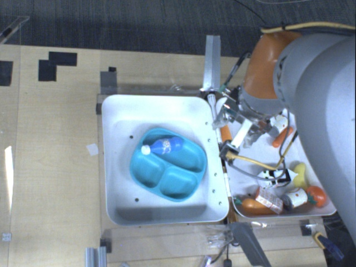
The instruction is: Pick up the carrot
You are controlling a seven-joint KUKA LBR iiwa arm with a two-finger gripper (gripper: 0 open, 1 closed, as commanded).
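The carrot point(225, 133), taken to be the short orange stick standing lengthwise along the frame, is seen in the right bin point(230, 196), close against that bin's left wall and near its far corner. Its upper end is covered by the gripper point(224, 121), which is lowered directly over it; whether the carrot is touched or held cannot be told, and whether the gripper is open or closed cannot be told either. The grey arm point(317, 93) with its orange band point(261, 65) is reached in from the right above the same bin. A second slim orange-red piece point(282, 137) is seen lying slantwise to the right of the gripper, well apart from the carrot. Nearer the bin's front edge, a yellow fruit-like piece point(300, 174), a round orange-red piece point(317, 195) and a long orange piece point(251, 206) are crowded together with some small items that cannot be made out. In the left bin point(122, 127), a blue divided plate point(178, 182) is set, and a blue bottle point(166, 146) with a white cap is laid in its far compartment.
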